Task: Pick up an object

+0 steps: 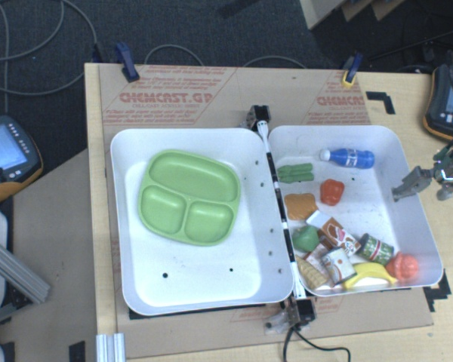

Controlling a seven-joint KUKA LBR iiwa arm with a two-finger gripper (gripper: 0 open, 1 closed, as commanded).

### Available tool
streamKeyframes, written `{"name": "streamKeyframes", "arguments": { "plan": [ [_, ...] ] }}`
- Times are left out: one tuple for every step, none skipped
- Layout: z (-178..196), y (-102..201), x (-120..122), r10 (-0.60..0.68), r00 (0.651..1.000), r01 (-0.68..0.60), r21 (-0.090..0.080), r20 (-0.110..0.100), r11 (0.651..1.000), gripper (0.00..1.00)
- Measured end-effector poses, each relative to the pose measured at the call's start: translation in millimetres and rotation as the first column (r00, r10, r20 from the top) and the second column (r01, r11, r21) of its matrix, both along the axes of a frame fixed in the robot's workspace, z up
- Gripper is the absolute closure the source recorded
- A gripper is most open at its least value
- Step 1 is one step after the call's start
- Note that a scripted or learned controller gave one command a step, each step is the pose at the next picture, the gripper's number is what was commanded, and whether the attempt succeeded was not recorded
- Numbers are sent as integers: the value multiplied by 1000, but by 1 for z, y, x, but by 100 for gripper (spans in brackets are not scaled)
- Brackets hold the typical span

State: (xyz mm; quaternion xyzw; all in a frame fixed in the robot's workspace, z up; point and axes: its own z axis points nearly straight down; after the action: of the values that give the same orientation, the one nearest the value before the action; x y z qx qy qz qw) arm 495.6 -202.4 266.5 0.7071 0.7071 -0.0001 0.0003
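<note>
The right bin [408, 225] holds several toy foods. A blue bottle [349, 157] lies at the back, with a green piece [295, 173], a red piece [331, 191] and an orange-brown slab [300, 205] left of centre. At the front are a green pepper [306, 238], a brown packet [335, 233], a green can [375, 247], a yellow banana [368, 275] and a red fruit [404, 266]. My gripper [423, 191] hangs over the bin's right rim, open, with nothing between its fingers. It is well right of the red piece.
In the left bin [128, 225] lies a green divided plate [189, 197]. A black clip [258, 116] sits where the bins meet at the back. Blue and yellow clamps [125, 60] hold the cardboard. A handheld screen [7, 153] is at far left.
</note>
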Motion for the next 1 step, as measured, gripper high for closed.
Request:
{"name": "streamKeyframes", "arguments": {
  "plan": [
    [-135, 76, -16, 1, 1000, -1, 1, 0, 1000, 0]
  ]
}}
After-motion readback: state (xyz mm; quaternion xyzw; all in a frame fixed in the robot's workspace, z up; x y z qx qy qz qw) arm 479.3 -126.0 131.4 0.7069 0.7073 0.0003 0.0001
